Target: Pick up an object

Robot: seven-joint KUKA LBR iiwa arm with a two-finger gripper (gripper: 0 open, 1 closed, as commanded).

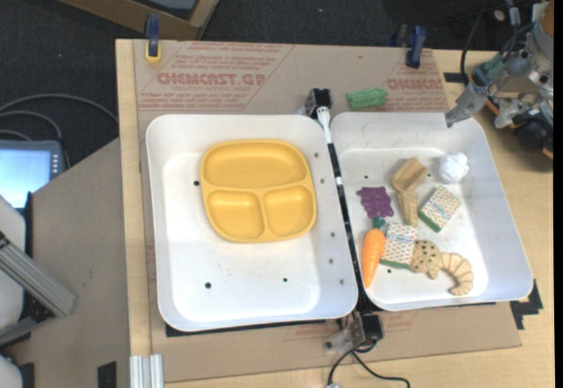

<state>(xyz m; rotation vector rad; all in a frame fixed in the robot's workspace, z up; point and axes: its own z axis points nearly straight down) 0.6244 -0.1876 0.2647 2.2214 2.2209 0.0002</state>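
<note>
the croissant (457, 273) lies at the right bin's (506, 228) near edge, well apart from the gripper (479, 94), whose fingers spread open, holding nothing.

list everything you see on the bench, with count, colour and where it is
shallow white plastic bins: 2, white, side by side on the bench
yellow three-compartment plastic tray: 1, yellow, in the left bin
orange toy carrot with green top: 1, orange, near edge of the right bin
purple toy grape bunch: 1, purple, right bin, above the carrot
tan toy croissant: 1, tan, near corner of the right bin
crumpled white ball-like item: 1, white, far side of the right bin
green toy piece: 1, green, on the board behind the right bin
blue clamps: 2, blue, far edge of the board
robot hand: 1, grey, over the right bin's far right corner
</note>
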